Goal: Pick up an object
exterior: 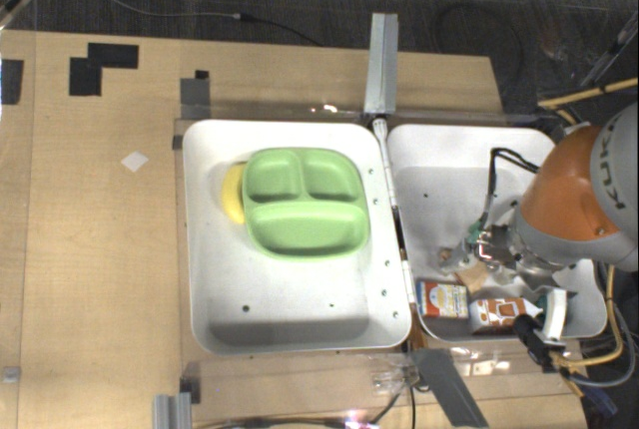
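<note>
1. Camera view, left half of the frame: we see a green divided tray (304, 202) lying in the left bin (290, 322), a yellow object (232, 195) tucked under its left edge.
2. Lower right, in the right bin (439, 158), two small cartons (444, 299) lie along the near wall, likely candidates.
3. We place the gripper (486, 252) just above them, low in the bin; whether it grips anything, we cannot tell.

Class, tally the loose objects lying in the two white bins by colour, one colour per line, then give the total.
Green: 1, the divided tray
Yellow: 1, the object partly under it
Brown and white: 2, the cartons
Total: 4
</note>
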Robot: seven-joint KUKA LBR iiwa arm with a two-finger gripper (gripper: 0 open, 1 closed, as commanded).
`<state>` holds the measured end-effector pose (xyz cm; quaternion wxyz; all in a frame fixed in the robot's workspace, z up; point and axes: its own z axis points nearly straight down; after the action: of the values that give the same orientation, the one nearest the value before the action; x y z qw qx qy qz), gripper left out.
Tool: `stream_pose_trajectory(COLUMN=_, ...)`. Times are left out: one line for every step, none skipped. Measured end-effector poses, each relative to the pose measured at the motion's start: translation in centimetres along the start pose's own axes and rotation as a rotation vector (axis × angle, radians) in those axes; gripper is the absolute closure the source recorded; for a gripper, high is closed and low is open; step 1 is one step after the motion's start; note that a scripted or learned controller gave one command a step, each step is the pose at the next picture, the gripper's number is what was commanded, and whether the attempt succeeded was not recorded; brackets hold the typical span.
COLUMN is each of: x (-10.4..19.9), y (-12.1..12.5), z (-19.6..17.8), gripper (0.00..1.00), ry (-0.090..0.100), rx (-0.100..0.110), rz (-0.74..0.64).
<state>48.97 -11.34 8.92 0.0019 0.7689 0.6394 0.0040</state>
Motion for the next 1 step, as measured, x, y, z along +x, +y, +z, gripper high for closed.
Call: stream_pose_trajectory(x=3.4, y=0.22, z=-9.56, gripper=0.0, ry=-0.003, rx=0.004, rz=0.156)
